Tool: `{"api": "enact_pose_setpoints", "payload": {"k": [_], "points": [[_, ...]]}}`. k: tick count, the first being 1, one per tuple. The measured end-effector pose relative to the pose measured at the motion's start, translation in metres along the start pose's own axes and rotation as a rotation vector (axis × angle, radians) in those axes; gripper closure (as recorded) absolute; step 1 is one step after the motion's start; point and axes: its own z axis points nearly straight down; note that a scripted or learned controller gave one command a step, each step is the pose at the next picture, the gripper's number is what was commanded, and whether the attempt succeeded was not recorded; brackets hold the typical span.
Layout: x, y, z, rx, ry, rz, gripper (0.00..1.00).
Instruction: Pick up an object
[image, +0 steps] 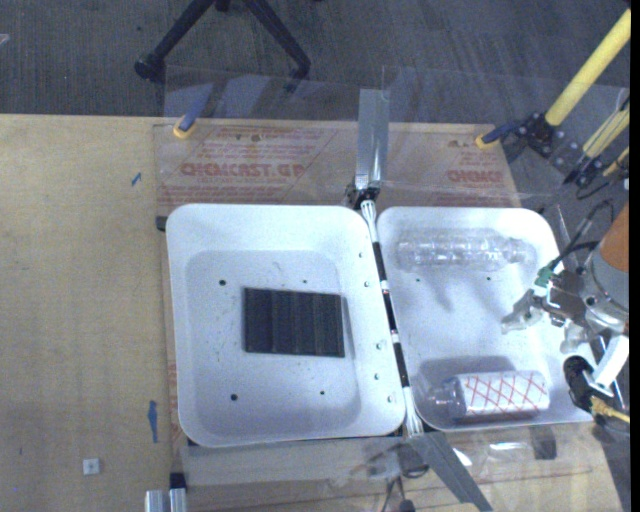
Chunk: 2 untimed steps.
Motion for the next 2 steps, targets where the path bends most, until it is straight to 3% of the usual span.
{"api": "enact_pose_setpoints", "payload": {"k": [1, 2], "points": [[-0.006, -0.007, 0.039, -0.001, -0.001, 0.033, 0.00], [0.076, -0.019, 0.089, -0.010, 0.001, -0.058, 0.00]]}}
